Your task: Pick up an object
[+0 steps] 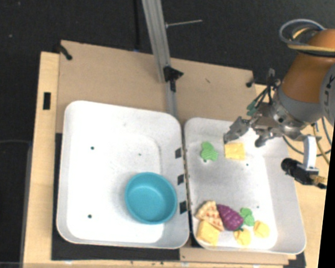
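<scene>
My gripper point(249, 134) hangs over the back of the right bin point(281, 193), its two fingers spread apart and open with nothing between them. A flat yellow piece point(234, 151) lies on the bin floor just in front of the left finger point(235, 130); I cannot tell whether they touch. A small green toy point(209, 152) lies to the left of the yellow piece, near the wall between the bins.
At the right bin's front edge lies a cluster: a waffle-patterned piece point(208, 212), a purple toy point(229, 216), a green one point(247, 216) and several yellow bits point(207, 232). A blue bowl point(149, 197) sits in the left bin point(95, 133). A metal pole point(159, 32) slants behind the bins.
</scene>
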Robot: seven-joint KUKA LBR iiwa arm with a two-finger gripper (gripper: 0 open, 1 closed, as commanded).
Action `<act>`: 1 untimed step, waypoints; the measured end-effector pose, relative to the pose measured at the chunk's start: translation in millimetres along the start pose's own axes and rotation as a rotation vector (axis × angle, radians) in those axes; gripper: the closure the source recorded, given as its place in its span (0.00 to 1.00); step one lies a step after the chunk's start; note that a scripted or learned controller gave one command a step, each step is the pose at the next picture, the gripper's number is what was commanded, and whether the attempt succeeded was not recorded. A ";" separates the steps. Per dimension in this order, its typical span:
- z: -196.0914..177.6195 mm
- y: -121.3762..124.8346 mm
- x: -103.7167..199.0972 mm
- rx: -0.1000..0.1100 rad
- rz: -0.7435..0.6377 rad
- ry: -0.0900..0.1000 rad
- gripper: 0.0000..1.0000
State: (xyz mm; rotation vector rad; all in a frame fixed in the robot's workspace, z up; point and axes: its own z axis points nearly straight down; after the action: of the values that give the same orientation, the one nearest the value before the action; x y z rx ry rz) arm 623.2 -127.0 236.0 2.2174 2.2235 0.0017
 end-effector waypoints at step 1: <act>0.0 0.0 0.1 0.000 0.000 0.000 0.00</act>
State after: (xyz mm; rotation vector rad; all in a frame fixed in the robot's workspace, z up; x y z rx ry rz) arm 623.2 -127.0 236.0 2.2176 2.2234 0.0020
